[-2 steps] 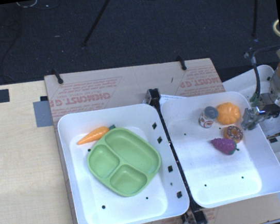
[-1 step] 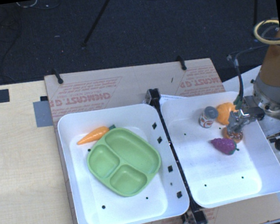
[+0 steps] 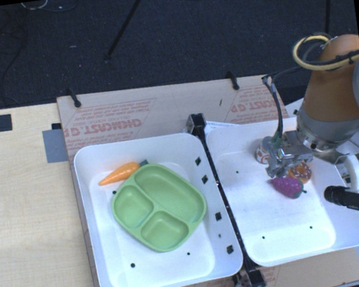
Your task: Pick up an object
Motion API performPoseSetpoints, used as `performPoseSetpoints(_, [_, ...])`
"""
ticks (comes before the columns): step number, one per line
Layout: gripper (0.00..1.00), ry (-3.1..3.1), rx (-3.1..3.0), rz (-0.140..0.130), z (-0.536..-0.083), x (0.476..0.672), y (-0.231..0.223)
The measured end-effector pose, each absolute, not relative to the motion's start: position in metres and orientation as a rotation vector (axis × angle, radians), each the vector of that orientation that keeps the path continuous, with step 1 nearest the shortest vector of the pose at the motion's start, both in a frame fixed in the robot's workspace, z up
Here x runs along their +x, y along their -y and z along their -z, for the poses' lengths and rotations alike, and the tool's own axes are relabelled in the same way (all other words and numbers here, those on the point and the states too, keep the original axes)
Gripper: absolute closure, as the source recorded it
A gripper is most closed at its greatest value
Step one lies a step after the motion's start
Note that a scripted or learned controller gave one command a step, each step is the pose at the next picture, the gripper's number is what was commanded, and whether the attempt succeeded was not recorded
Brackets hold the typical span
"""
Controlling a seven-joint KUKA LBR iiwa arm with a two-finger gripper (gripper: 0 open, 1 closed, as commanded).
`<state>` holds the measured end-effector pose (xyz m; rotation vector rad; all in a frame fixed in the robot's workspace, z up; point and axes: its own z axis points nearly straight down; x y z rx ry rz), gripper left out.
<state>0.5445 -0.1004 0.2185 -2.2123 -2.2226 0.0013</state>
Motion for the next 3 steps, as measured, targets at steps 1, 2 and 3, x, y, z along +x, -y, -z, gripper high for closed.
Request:
performPoseSetpoints(1, [1.00,2.225,-2.214,0.001,-0.228,0.550,0.051])
performPoseSetpoints(2, [1.00,2.223,-2.215,-0.001,-0.225,0.554,0.007])
performPoseSetpoints(3, [1.00,2.222,-2.214,-0.004,-0.215,0.549,-0.043])
